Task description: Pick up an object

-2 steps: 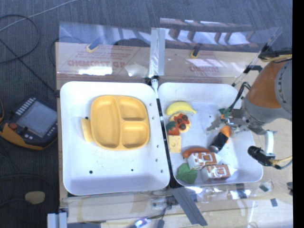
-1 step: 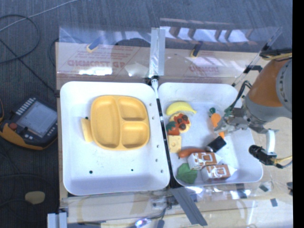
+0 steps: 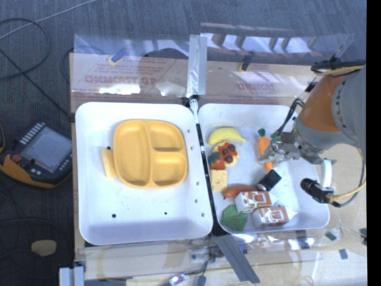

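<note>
1. The gripper (image 3: 275,152) hangs low over the right bin (image 3: 309,219), under the orange-banded wrist. Its tip is too dark and too small to tell whether the jaws are apart or together, and nothing can be seen between them.
2. A toy carrot (image 3: 262,143) with a green top lies just beside the jaws, on the side facing the other bin. It may be touching them.
3. A small black block (image 3: 271,179) lies near the jaws, toward the camera, clear of them.
4. Farther on that same side are a red sausage (image 3: 238,190) and two small cartons (image 3: 253,200) (image 3: 273,216) lying close together. A green leaf piece (image 3: 235,218) sits at the bin's near corner.
5. Beyond the carrot, away from the jaws, are a yellow banana (image 3: 227,136), a pizza slice with red toppings (image 3: 225,154) and a yellow cheese wedge (image 3: 218,180), all along the divider.
6. Well apart from the jaws, the left bin (image 3: 95,219) holds a yellow divided plate (image 3: 150,152).
7. Farthest off, a handheld control pendant (image 3: 38,155) rests on the grey floor.
</note>
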Controlling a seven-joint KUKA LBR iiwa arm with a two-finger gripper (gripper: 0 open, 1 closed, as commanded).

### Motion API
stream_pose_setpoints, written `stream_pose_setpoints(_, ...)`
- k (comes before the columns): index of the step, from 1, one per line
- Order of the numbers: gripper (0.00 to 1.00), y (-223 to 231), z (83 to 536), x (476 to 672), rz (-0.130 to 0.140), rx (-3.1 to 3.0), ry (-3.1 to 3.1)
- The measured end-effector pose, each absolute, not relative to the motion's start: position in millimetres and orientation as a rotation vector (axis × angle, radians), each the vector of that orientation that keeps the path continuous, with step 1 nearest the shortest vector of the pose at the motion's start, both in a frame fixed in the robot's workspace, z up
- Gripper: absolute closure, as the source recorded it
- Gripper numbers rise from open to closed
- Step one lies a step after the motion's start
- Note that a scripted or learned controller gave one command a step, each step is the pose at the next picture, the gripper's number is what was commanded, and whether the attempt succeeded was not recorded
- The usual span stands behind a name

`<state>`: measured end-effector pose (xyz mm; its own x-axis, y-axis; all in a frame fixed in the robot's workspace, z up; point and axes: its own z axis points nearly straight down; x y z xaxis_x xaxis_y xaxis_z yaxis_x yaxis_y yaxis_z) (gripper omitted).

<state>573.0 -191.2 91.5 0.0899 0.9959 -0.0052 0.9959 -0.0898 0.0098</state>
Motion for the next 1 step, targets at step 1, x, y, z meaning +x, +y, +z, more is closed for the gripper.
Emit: stream_pose_setpoints(1,1.0,-100.5,280.5,578.3,-0.004,2.323,2.113)
